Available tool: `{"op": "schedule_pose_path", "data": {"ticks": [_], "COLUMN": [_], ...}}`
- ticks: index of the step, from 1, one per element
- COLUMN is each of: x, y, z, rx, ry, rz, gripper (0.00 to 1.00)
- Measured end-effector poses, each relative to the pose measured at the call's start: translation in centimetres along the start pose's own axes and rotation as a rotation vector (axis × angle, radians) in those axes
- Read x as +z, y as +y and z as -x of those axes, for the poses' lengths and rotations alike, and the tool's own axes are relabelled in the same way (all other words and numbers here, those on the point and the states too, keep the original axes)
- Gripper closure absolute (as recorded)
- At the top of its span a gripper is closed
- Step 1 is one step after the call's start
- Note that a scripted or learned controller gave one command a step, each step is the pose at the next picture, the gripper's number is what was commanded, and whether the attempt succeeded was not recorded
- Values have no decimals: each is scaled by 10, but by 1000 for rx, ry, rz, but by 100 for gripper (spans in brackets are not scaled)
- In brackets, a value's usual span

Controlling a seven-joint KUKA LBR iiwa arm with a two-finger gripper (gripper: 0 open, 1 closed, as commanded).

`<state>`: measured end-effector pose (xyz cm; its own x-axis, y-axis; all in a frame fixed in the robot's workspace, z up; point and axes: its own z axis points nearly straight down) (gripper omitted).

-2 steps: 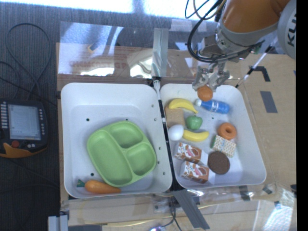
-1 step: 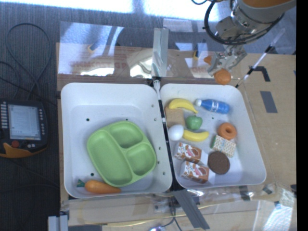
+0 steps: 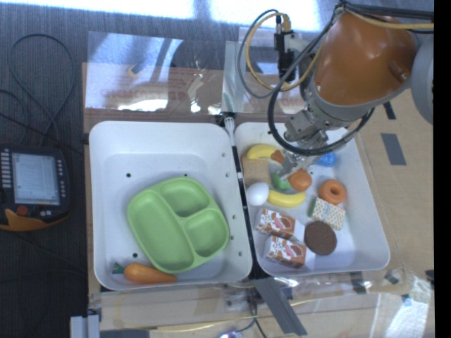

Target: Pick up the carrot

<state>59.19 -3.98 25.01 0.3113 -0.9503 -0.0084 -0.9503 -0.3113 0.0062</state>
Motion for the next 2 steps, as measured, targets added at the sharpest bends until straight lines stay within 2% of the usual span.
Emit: {"op": "schedule_pose_path", "data": {"ticks": [1,2], "x": [-17,-59], "y": [89,-13], "z": [-31,-86], "rx": [-278,-439], "ry": [6,4], "rz": [-4,-7], "gripper": [100,100]}}
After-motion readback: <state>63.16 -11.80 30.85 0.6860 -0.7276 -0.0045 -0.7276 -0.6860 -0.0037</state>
